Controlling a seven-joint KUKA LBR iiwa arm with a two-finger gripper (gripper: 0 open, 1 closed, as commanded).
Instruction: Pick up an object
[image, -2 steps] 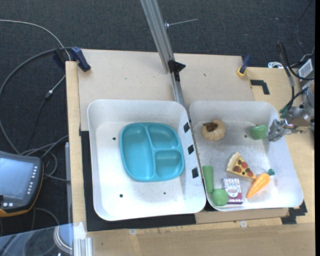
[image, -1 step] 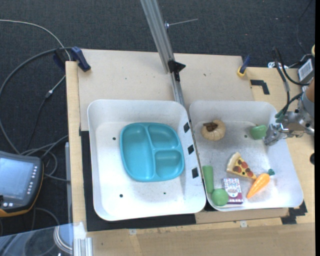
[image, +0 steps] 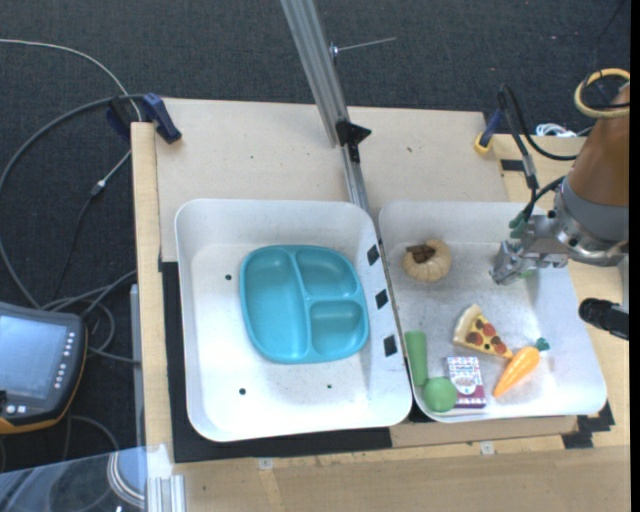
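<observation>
The right bin (image: 560, 405) holds a tan pumpkin-like toy (image: 427, 260) at its back left, a pizza slice (image: 481, 334) in the middle, and an orange carrot (image: 520, 368) to the front right. A green pear-shaped piece (image: 432, 381) and a small pink carton (image: 465, 381) lie along the front edge. My gripper (image: 512, 266) hangs over the back right part of this bin, right of the pumpkin toy and above the pizza slice. Nothing shows between its fingers.
The left bin (image: 205, 300) carries a blue divided plate (image: 302, 301). A metal pole (image: 325, 80) slants up from the seam between the bins. Cables and a yellow ring (image: 600, 92) sit at the back right of the bench.
</observation>
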